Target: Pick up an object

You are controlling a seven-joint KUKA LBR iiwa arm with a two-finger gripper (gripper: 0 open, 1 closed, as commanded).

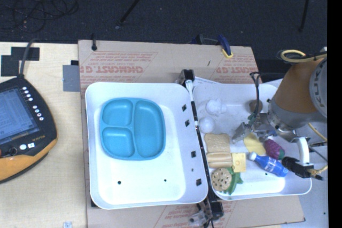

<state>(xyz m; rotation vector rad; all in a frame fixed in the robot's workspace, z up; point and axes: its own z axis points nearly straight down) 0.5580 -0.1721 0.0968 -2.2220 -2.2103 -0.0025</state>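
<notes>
My gripper [247, 129] hangs low in the right bin [235, 101], its dark fingers spread just left of a yellow object [255, 145]. Nothing shows between the fingers. Around it lie a purple piece [273, 147], a blue bottle [270, 165], a tan sponge-like block [217, 143], a second tan block [218, 159], a small yellow cube [238, 162], a round cookie with green leaf [222, 179] and two white round objects [214, 107], [206, 125].
The left bin [101, 184] holds a blue divided plate [132, 128]. A tablet-like pendant [21, 120] lies on the bench at far left. The grey and orange arm [299, 91] covers the right bin's far right side. Cardboard [160, 61] underlies both bins.
</notes>
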